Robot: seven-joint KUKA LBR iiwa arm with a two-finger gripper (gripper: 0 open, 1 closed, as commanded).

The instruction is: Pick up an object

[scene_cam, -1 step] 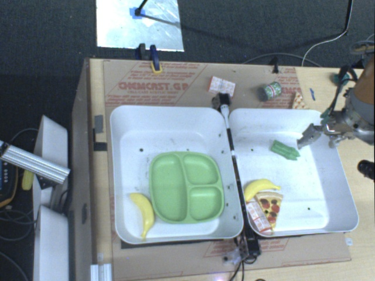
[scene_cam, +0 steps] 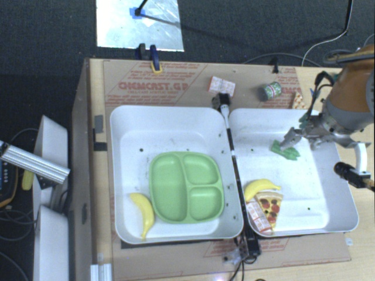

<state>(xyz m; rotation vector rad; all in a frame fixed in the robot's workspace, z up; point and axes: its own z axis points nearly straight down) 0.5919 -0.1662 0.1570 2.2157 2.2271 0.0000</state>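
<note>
A brown cardboard sheet with red print (scene_cam: 153, 86) covers the bench, which stands on a dark carpeted floor (scene_cam: 246, 16). A shiny silver square panel (scene_cam: 139, 15) lies on the floor at twelve o'clock. On the cardboard sit two shallow white plastic bins side by side: the left bin (scene_cam: 126, 133) and the right bin (scene_cam: 334, 204).

In the left bin a pale green sectioned plastic plate (scene_cam: 186, 186) fills the middle, and a yellow toy banana (scene_cam: 143, 212) lies at its eight o'clock, just beside the plate's rim. In the right bin a second yellow banana (scene_cam: 262, 187) lies at the bin's seven o'clock, touching a toy pizza slice (scene_cam: 270, 205) and a small red-and-white packet (scene_cam: 258, 217) below it.

A small flat green object (scene_cam: 285, 151) lies in the right bin toward eleven o'clock. The grey two-finger gripper (scene_cam: 291, 138) hangs right over it, reaching in from three o'clock; whether its fingers are spread or closed cannot be told.

Beyond the bins, at one o'clock, a small green-and-white tin (scene_cam: 271, 90) and a white printed card (scene_cam: 222, 86) rest on the cardboard.
</note>
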